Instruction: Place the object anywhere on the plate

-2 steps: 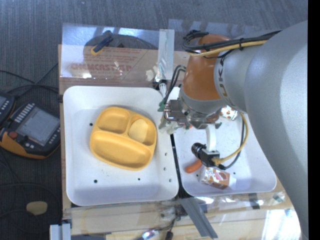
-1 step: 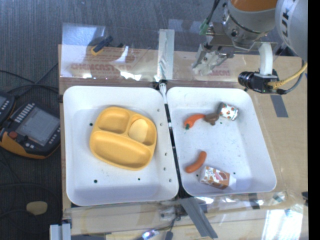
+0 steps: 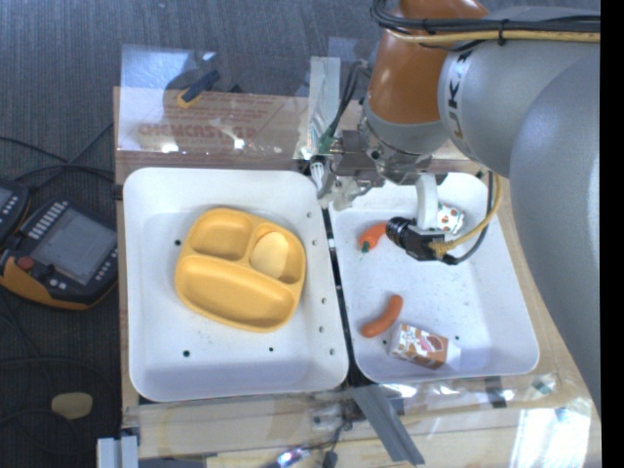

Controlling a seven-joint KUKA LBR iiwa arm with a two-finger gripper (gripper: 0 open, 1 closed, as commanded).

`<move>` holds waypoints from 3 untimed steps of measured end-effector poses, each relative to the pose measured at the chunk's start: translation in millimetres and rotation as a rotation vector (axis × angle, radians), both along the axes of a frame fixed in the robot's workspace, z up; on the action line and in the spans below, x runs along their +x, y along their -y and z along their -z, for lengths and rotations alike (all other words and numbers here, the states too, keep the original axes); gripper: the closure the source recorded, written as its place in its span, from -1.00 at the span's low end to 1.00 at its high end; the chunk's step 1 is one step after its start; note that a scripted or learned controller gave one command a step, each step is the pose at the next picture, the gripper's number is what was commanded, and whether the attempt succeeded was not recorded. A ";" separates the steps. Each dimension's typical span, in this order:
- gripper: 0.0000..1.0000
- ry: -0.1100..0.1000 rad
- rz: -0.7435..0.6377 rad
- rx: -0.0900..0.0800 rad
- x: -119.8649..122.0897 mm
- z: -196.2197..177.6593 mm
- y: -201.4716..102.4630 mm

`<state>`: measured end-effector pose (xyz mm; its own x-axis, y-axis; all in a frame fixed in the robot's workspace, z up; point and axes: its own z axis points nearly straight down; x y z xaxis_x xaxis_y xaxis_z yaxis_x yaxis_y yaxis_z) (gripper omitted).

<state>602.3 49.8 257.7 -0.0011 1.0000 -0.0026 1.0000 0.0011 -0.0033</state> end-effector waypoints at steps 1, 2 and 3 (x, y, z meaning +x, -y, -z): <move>1.00 -0.001 0.001 0.002 -58.9 75.4 38.6; 1.00 0.004 0.001 -0.002 56.5 -68.3 -9.2; 1.00 0.000 -0.001 -0.001 45.3 -10.9 -100.0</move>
<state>647.5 149.8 268.7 -0.0022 1.0000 -0.0033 1.0000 0.0022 -0.0035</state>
